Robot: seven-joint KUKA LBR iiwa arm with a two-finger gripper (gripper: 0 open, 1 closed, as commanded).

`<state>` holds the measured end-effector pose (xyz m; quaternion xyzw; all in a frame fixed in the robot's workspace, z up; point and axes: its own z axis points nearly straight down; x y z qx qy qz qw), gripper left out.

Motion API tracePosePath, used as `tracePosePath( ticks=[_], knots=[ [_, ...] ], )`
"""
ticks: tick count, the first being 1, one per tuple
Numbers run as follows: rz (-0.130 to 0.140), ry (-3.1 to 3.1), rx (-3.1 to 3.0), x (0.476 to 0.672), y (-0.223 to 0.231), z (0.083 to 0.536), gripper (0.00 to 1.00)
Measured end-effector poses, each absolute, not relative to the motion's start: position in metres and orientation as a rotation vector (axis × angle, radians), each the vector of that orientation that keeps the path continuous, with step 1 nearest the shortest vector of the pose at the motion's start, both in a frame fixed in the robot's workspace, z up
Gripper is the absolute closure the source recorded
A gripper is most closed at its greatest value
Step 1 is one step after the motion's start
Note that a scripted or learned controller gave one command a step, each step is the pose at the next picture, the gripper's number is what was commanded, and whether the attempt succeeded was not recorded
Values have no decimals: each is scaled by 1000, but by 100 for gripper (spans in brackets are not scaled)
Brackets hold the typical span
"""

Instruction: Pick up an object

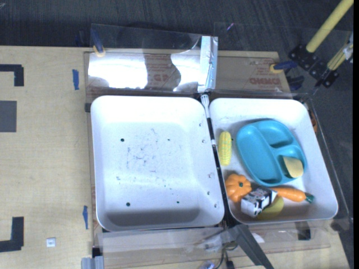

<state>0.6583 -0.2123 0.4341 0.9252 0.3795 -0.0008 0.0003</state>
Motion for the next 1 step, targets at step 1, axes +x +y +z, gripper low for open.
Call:
tracePosePath(
  ticks=[1],
  knots=[
    [-6,1248,2885,651,-214,413,100]
  ],
)
